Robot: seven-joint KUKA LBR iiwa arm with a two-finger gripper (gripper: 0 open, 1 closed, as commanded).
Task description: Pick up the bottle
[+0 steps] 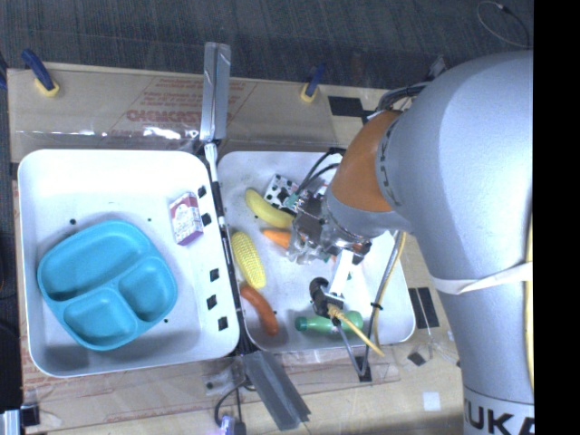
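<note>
end effector (304,243): low in right bin (272,158); you can't tell its grip state
bottle (324,323): green, lying flat, near it, apart

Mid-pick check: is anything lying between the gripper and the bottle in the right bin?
Nothing visible does. The gripper hangs over the right bin beside the carrot; the green bottle lies on its side nearer the camera, bare bin floor between them. The sausage lies off to the side of that line.
</note>
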